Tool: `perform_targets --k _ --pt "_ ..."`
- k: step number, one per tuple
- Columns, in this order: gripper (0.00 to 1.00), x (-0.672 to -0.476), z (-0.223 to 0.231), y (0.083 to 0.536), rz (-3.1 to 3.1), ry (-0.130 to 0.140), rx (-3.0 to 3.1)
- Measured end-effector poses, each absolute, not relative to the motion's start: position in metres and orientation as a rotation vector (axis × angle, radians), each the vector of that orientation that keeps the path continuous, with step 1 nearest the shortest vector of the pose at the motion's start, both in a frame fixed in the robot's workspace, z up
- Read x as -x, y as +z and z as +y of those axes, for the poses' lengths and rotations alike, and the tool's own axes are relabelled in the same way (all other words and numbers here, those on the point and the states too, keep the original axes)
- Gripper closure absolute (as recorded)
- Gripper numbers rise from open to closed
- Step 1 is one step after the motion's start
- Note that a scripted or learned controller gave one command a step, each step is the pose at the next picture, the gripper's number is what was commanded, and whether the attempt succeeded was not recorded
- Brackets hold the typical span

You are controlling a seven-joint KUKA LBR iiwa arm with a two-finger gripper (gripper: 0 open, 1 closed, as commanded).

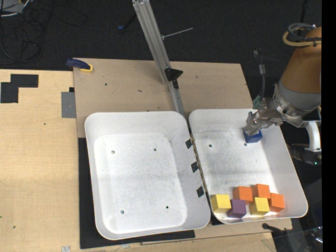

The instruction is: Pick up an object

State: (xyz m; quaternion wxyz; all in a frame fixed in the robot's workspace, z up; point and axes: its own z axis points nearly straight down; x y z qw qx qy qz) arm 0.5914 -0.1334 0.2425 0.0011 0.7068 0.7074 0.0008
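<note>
- Where the arm (300, 83) enters from the right edge of the frame, its orange band sits above a grey wrist, and the claw (253, 126) hangs over the upper right part of the right bin (226, 161).
- Claw state: the fingers sit close together about a blue block (253, 136), which shows between and just below their tips. Whether the block is lifted off the bin floor or resting on it cannot be told.
- Right bin, lower edge: a cluster of blocks lies packed together at the lower right of the frame. It comprises a yellow block (221, 201) at its left, a purple block (239, 208) beside it, a second yellow block (259, 206), and three orange blocks (261, 192) behind and to the right.
- The cluster is well apart from the claw and the blue block.
- Left bin (137, 172): white, speckled floor, touching the right bin along a shared middle edge with small black clips.
- Bench (131, 85): pale wood. A metal rail (156, 43) runs at a slant from the top centre of the frame down toward the gap between the bins.
- A small blue and yellow clamp (80, 64) sits at the upper left corner of the bench.
</note>
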Motion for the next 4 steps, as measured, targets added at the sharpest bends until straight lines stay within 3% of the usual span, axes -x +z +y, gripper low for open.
perform_targets --k 2,4 --pt "1.00 -0.586 -0.029 0.227 2.230 -0.002 -2.221" --pt "1.00 -0.607 0.071 0.242 2.228 0.000 -2.219"
